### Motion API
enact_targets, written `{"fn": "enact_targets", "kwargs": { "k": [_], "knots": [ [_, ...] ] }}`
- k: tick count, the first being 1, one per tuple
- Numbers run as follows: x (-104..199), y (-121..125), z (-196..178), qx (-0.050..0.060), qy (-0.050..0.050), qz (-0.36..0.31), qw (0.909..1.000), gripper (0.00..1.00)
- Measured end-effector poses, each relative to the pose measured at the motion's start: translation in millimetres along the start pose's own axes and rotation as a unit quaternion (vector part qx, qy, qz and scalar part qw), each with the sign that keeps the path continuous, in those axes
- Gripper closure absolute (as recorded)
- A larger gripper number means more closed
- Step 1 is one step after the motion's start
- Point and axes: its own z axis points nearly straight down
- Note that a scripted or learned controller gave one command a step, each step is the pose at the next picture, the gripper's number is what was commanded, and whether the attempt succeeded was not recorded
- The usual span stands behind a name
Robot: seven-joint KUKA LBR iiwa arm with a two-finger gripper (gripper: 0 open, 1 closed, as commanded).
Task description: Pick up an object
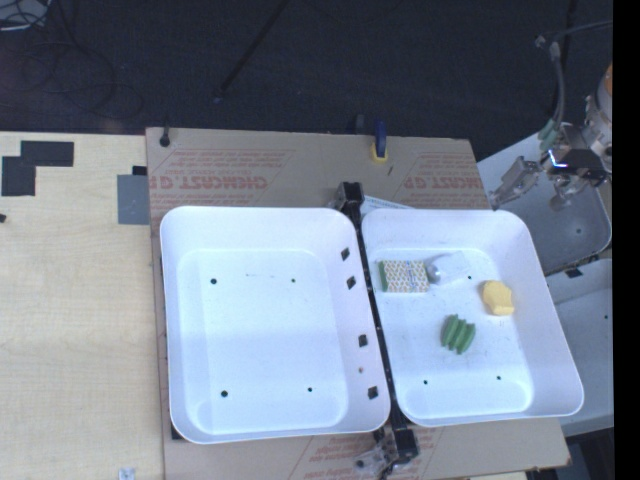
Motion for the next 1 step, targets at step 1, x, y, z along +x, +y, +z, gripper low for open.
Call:
{"fn": "enact_targets", "kwargs": {
  "k": [1],
  "knots": [
    [-62.5,57.1,-107.4,0.001,-0.001,0.002,1.0,0.0]
  ]
}}
